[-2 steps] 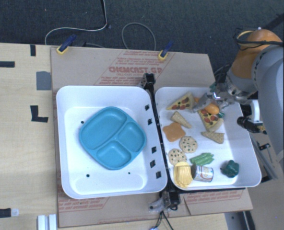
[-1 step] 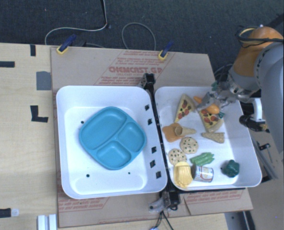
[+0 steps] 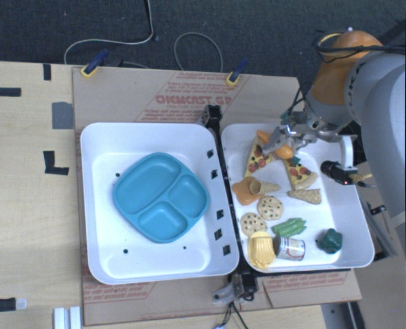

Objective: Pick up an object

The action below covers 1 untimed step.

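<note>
Right bin crowded with toy food; right strip free

Even, fairly bright light falls from above, with only faint shadows inside the white bins. The whole picture is slightly soft (small items blur), and the dark far floor looks grainy.

Red print on the cardboard sheet under the bins seems to read "CHEMCAST GP".
</note>
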### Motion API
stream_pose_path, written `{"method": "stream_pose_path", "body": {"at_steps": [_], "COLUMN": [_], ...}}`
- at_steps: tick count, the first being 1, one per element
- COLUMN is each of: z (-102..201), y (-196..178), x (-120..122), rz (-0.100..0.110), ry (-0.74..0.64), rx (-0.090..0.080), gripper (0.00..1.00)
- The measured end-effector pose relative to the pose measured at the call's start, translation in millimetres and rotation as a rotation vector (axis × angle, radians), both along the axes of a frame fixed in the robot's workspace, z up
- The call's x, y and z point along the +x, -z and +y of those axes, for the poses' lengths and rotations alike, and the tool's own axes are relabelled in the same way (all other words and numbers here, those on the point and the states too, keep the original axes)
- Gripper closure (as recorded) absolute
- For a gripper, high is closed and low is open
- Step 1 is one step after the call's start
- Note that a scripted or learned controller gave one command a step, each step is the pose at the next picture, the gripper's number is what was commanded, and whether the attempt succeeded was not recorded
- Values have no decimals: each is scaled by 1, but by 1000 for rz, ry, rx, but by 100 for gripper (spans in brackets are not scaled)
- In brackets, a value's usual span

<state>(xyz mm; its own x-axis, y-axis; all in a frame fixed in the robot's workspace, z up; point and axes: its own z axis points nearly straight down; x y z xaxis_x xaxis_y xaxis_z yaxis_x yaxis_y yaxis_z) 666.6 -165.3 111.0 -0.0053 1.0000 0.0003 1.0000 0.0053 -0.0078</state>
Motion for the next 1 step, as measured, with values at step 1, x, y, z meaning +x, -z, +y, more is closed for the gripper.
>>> {"method": "stream_pose_path", "body": {"at_steps": [1], "z": [62], "y": [-69], "x": [-26], "rz": [-8], "ry": [0], "rx": [2], "gripper": [100]}}
